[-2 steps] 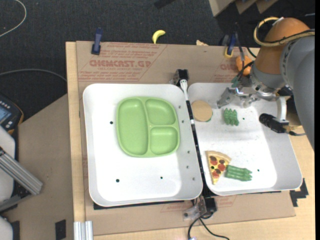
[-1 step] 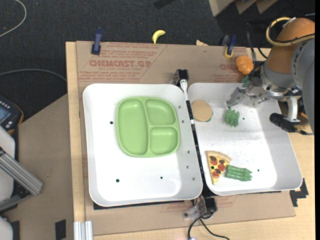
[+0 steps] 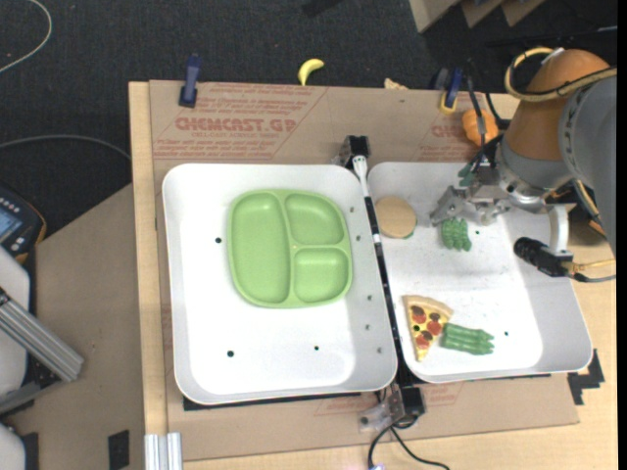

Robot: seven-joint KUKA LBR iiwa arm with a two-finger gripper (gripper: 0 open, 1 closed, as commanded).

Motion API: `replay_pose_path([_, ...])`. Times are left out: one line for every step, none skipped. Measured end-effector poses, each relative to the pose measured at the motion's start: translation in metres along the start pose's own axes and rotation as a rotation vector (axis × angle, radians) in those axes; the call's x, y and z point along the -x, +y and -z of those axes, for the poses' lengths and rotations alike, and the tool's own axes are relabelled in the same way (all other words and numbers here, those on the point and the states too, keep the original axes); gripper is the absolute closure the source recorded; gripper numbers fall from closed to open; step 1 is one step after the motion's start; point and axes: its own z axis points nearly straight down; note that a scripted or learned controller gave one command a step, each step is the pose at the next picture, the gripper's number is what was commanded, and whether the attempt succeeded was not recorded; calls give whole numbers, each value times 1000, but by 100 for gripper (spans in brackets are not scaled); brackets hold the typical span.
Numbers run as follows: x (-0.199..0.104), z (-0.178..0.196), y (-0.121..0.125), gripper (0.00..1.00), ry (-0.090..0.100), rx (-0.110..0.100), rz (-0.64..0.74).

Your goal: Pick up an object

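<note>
Here we judge the broccoli (image 3: 455,234) light, knobbly, rigid plastic; pinch its crown; whether the fingers (image 3: 468,207) are parted, we cannot tell

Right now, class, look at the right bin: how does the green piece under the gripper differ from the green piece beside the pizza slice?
The green piece under the gripper looks short and clumped; the green piece beside the pizza slice is longer and lies flat, stretched sideways. The first sits near the bin's far end under the gripper; the second touches the pizza slice at the near end. Both are green and lie in the right bin.
</note>
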Motion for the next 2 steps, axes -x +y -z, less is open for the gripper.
replay_pose_path([1,11,2,100,-2,5,-1])
replay_pose_path([-71,-1,-38,100,3,-3,3])
